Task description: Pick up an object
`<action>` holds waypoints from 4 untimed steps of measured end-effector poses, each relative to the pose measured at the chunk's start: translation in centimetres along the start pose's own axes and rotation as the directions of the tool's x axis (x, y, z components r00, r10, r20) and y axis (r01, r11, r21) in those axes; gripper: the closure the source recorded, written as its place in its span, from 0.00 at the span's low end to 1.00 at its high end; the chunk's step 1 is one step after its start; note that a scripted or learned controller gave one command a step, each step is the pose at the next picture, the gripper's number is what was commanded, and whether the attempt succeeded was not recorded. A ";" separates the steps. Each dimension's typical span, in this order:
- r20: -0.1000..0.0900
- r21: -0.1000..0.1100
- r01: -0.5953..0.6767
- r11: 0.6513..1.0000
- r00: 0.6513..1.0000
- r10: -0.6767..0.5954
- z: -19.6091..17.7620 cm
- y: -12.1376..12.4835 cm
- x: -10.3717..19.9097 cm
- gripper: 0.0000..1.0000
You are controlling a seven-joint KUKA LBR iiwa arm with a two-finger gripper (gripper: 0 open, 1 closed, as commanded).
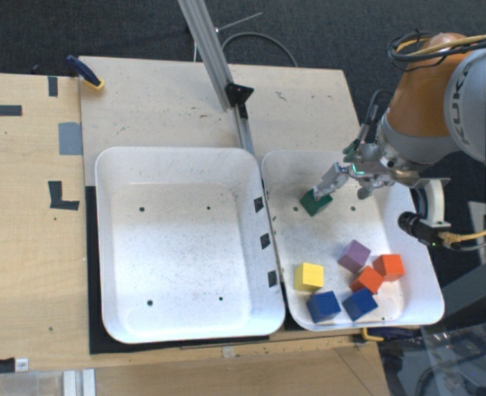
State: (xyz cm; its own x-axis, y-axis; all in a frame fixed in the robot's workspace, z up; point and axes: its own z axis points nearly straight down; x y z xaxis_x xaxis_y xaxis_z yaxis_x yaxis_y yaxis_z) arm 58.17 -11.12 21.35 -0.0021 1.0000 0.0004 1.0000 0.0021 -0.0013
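One green block [314, 202] sits in the right bin [285, 180], toward its 11 o'clock corner, and the gripper [325, 191] is right at it, a finger [332, 181] reaching down onto its upper edge. You can't tell from here whether the jaws are wide, narrow or closed on the block, so don't count it as held. Judge it as a small, rigid, light cube with flat faces: it should not crush, but smooth sides could slip or twist if you pinch a corner, so take it across two opposite flat faces, near the middle. It looks tilted, so squaring the fingers to it will likely matter. Six more blocks crowd the bin's 5 o'clock end, well apart from the green one: a yellow block [311, 275], a purple block [355, 256], two orange blocks [378, 272] touching each other, and two blue blocks [342, 305] just beside them. The left bin [176, 246] lies at 9 o'clock of the right one.
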 end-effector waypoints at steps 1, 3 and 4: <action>0.001 0.004 -0.001 1.000 1.000 0.001 4.4 0.0 0.0 0.00; 0.001 0.004 -0.001 1.000 1.000 0.001 12.4 0.5 -0.4 0.00; 0.000 0.002 0.000 1.000 1.000 0.000 11.2 0.6 -0.3 1.00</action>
State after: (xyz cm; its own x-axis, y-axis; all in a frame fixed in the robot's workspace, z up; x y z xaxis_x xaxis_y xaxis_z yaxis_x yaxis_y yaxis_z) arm 58.74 -11.45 10.12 -0.0025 1.0000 0.0008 1.0000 0.0025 -0.0034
